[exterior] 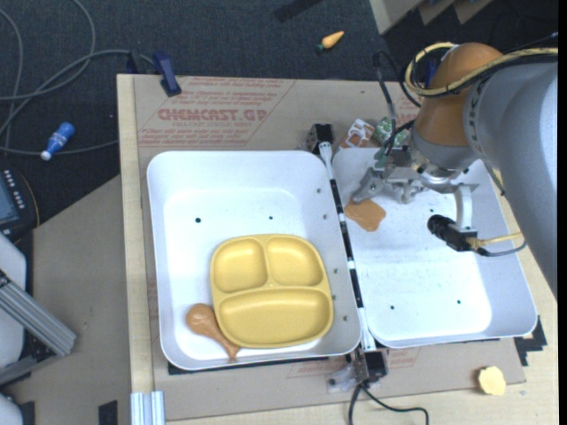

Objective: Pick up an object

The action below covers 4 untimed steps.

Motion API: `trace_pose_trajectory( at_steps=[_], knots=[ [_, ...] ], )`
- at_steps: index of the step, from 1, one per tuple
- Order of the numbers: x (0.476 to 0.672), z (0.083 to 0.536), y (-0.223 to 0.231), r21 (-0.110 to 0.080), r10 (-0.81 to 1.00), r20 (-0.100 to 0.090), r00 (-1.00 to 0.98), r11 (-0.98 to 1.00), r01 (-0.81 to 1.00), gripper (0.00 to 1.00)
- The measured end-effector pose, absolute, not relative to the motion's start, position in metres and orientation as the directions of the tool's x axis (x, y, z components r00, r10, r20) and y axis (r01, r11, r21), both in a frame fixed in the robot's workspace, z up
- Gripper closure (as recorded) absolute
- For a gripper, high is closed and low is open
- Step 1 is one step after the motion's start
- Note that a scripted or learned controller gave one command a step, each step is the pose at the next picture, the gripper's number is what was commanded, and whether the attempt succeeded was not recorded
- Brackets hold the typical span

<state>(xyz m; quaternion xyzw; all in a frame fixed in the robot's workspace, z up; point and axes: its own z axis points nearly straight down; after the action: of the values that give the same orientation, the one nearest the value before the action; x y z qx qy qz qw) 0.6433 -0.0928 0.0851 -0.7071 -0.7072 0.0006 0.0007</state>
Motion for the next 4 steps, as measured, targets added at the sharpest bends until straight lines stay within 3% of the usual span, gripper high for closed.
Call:
trace_pose_trajectory(
  at_steps=[1,2,3,4],
  knots=[
    [0.632,0.085,-0.132,-0.002,1.000,-0.001,0.004,-0.004,1.000,0.00],
    [0.634,0.096,-0.129,0.002,1.000,0.000,0.001,-0.001,1.000,1.00],
    [0.633,0.095,-0.129,0.001,1.000,0.000,0.001,-0.001,1.000,0.00],
    [0.603,0.085,-0.099,-0.003,1.000,0.001,-0.002,0.002,1.000,0.00]
  ],
)
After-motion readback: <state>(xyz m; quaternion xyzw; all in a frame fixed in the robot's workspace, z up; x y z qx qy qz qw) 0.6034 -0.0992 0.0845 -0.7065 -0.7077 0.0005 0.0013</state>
